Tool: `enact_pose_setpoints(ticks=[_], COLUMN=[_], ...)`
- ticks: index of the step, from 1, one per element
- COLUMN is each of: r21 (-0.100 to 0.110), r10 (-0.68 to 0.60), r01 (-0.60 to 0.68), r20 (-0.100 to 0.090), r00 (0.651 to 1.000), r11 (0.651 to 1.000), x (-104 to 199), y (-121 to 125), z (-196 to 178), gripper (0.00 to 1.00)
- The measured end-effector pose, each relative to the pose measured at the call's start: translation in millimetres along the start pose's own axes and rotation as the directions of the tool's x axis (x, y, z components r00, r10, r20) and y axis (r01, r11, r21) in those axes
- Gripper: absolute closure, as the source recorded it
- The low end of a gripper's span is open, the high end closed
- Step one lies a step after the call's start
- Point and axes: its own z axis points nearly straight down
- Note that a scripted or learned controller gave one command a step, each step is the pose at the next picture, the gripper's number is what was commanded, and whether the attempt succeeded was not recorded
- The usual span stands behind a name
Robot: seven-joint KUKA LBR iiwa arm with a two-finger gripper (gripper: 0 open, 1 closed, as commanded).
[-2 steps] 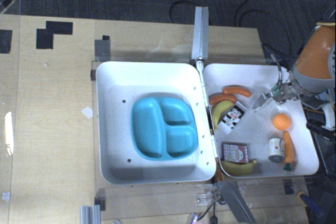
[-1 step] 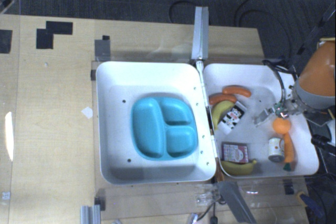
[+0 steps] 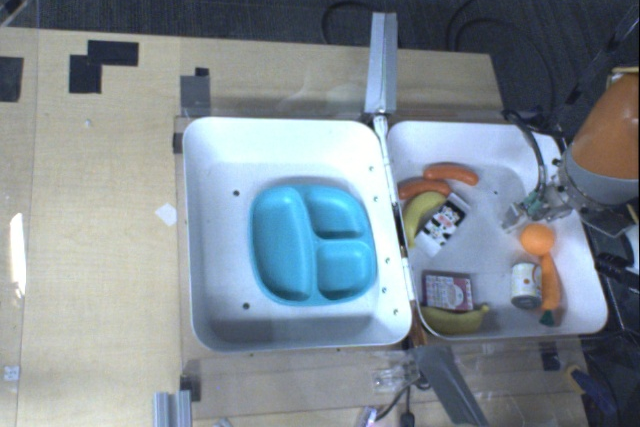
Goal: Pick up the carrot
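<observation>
The carrot (image 3: 550, 287) is lying in the right bin (image 3: 500, 137), close to that bin's right wall and near its front right corner, running lengthwise toward the bench's front edge with a small green stub at its near end. It is looking like a toy carrot, so it is probably going to feel light, stiff and smooth, perhaps a little slippery. It tapers, so the thicker middle is likely offering the surest hold, taken across its short width. A small white can (image 3: 524, 284) is standing just beside it on the left, which is narrowing the room for a finger on that side, and an orange (image 3: 537, 238) is sitting touching or nearly touching its far end.

Counting outward in the same bin: one carrot, one orange, one can, two bananas (image 3: 420, 212), two sausage-like pieces (image 3: 450, 174), a black-and-white card box (image 3: 442, 224) and a red packet (image 3: 448, 291). One banana is lying along the bin's front wall, the other by its left wall.

The left bin (image 3: 220, 315) is holding one blue divided tray (image 3: 312, 243).

The claw (image 3: 537, 204) is hanging at the right bin's right wall, behind the orange and apart from the carrot; whether its fingers are spread or pressed together I cannot tell.
</observation>
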Motion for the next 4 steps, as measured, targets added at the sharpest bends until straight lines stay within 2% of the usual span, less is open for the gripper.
enact_pose_setpoints(ticks=[1,2,3,4], r21=[0.0,-0.001,-0.002,0.01], r10=[0.0,-0.065,-0.065,-0.114], r01=[0.0,0.065,0.065,0.114], r20=[0.0,0.005,0.001,-0.002], r00=[1.0,0.998,0.998,0.994], r11=[1.0,0.998,0.998,0.993], x=[0.1,7.8,8.6,107.7], y=[0.0,-29.7,-27.8,-43.3], z=[0.0,7.9,-0.6,-121.0], gripper=[0.0,0.0,1.0,1.0])
